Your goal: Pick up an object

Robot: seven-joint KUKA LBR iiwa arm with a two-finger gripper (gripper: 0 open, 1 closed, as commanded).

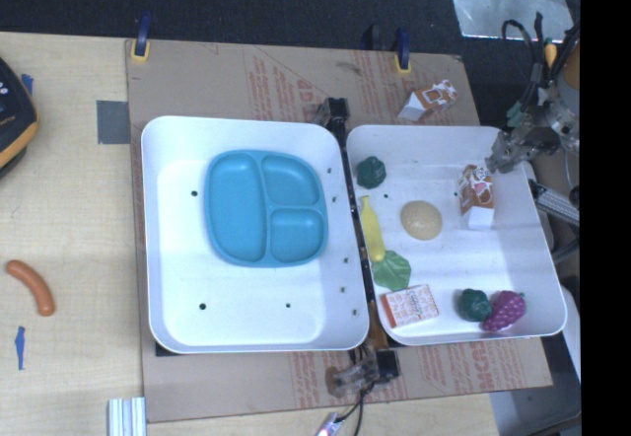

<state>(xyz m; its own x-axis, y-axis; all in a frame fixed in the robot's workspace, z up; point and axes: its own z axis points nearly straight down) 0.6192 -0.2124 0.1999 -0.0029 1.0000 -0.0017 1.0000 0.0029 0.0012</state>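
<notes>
"What did you see at that moment?"

"The gripper (503,156) hung over the far right corner of the right bin (434,134). I could not tell if it was released or clenched; from where I stood it was too dark and small. Nothing was visibly held in it."

"And which object was it going for?"

"I think the small carton (477,197), because it was the nearest one. It lay in the right part of that bin, just beside the gripper and apart from the round beige piece (422,220) on its left."

"How was the carton lying?"

"Its long axis ran from the far side of the bin to the near side, almost straight, only a little tilted. The brown end pointed to the far wall and the white end pointed toward me."

"What could go wrong?"

"The carton was close to the bin's right wall. If the arm came down a bit too far to the right, it could hit the wall or only push the carton. Also, if the gripper closed along the long axis, the carton could slip or turn away."
</notes>
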